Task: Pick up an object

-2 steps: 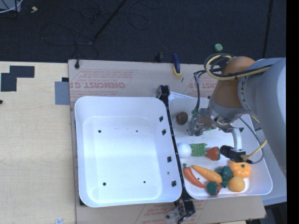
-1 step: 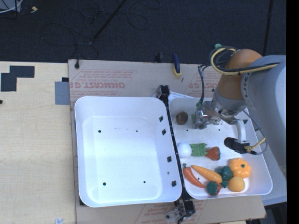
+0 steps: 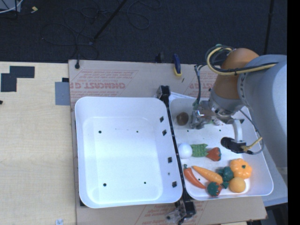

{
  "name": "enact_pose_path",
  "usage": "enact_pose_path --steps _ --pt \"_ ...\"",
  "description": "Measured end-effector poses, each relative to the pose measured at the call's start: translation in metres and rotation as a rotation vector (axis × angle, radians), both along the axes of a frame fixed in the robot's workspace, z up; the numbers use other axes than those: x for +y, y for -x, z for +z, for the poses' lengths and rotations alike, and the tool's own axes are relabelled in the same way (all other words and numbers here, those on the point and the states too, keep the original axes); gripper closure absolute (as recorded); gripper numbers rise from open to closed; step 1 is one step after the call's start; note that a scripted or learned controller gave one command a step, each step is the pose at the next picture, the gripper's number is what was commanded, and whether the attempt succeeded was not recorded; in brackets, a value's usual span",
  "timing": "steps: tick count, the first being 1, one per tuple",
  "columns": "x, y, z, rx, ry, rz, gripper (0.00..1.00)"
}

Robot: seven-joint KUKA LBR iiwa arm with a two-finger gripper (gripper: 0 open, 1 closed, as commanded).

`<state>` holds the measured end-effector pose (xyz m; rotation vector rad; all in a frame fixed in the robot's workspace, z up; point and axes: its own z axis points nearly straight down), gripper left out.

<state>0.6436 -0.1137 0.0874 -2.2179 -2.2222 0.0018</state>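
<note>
Over right bin (image 3: 267, 184), arm bent down; gripper (image 3: 198, 121) nr brown ball (image 3: 182, 118).

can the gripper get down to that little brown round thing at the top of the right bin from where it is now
Probably yes. The gripper hangs just beside the brown ball, which lies alone near the right bin's upper left corner. Nothing lies between them, though the dividing wall close behind the ball could crowd a grasp.
</note>
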Motion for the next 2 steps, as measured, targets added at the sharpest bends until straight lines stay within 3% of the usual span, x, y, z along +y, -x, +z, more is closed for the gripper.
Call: enact_pose_path --steps 1,2 --pt "0.0139 0.0003 -0.0001 0.002 0.0 0.0 1.0" --pt "0.008 0.0002 0.0 0.001 0.001 -0.002 1.0"
